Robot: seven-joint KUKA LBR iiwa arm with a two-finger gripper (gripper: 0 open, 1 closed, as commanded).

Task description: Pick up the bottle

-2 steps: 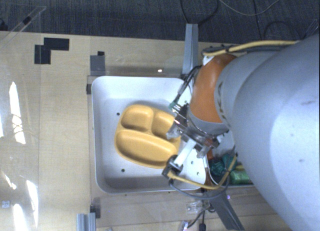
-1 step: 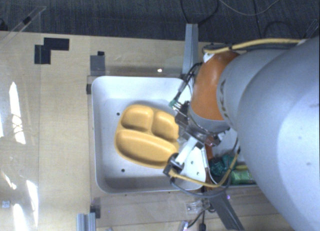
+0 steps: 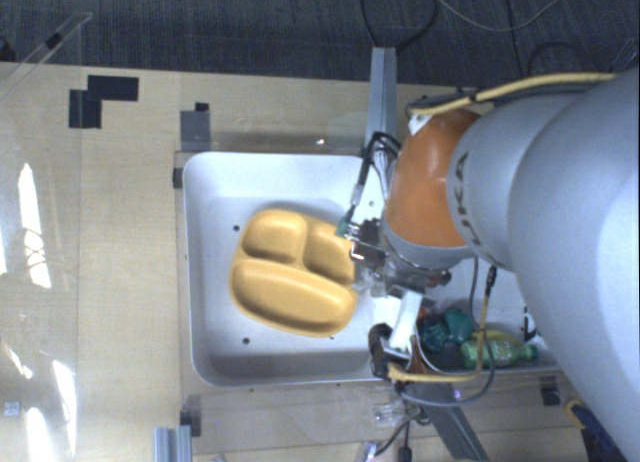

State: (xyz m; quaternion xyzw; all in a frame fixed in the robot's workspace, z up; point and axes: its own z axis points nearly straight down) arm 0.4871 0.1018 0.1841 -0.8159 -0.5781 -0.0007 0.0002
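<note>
Looks like a robotics lab: a wooden bench (image 3: pixel 100 250) holding a white bin (image 3: pixel 215 250), loose cables (image 3: pixel 480 0) on carpet behind it.

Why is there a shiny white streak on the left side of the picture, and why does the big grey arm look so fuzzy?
Camera view: the white streaks are light bouncing off a clear panel over the bench; the grey arm sits close to the camera, so it looks big and soft-edged; the yellow object in the left bin is sharper and evenly lit.
</note>
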